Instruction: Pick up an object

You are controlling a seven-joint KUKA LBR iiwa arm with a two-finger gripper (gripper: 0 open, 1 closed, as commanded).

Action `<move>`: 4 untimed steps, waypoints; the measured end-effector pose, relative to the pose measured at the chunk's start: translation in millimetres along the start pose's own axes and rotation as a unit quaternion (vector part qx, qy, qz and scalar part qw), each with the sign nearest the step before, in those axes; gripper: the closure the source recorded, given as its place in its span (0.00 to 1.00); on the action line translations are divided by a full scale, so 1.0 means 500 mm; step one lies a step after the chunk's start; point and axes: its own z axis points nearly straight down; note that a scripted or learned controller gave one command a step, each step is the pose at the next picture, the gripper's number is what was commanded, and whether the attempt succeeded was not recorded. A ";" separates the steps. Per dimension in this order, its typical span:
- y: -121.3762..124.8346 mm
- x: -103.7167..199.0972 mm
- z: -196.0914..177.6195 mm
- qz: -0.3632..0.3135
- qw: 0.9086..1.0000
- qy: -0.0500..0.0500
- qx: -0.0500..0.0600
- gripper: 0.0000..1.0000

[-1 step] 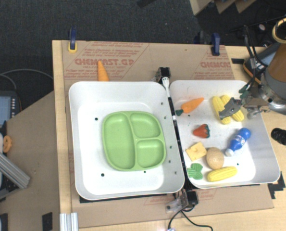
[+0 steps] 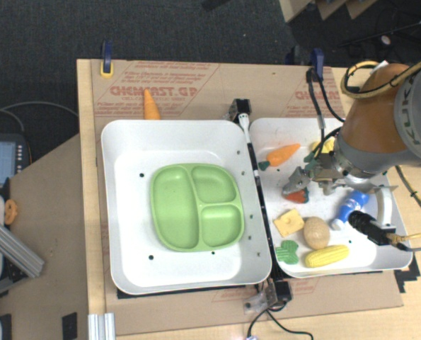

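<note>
My gripper [image 2: 296, 185] hangs low over the left half of the right bin [image 2: 267, 129], reaching in from the right. Just under its tip lies a small red thing [image 2: 300, 197], partly covered by it; I cannot see anything held. An orange toy carrot [image 2: 284, 154] lies just behind the gripper. In front of it are a yellow cheese wedge [image 2: 289, 222], a tan potato [image 2: 315, 232], a yellow corn cob [image 2: 327, 256] and a small green piece [image 2: 286, 251]. A blue object [image 2: 349, 209] lies to the right, below the wrist. A yellow thing [image 2: 326, 146] peeks out behind the arm.
The left bin [image 2: 125, 211] holds a green divided plate [image 2: 196, 206]. An orange cone-shaped thing [image 2: 151, 105] lies on the cardboard behind the left bin. The arm's orange band [image 2: 373, 115] covers the right bin's back right corner.
</note>
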 end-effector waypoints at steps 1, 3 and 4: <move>0.027 -0.055 0.063 0.003 1.000 -0.002 -0.002 0.00; 0.236 0.001 0.096 -0.002 1.000 -0.003 0.007 0.00; 0.234 -0.007 0.106 0.000 1.000 -0.004 0.009 0.00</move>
